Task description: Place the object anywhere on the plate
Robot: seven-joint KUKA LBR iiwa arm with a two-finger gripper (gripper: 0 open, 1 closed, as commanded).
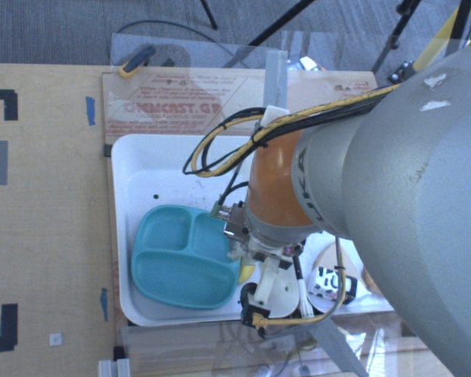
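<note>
Because the wrist hides the end effector, poised over the plate's right rim, its grip cannot be told. A black-and-white object, seemingly the target, lies right of the arm, outside the plate's bin. Any release this close to the rim risks it tipping off.

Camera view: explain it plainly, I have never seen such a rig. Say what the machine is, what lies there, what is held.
One camera looks down at a slant from above the bench. The grey robot arm with an orange band reaches in from the right; its gripper hangs by the right rim of a teal, three-compartment plastic plate, which lies in the left shallow white bin. A small white thing with black markings lies right of the gripper. Whether anything is held is hidden.
</note>
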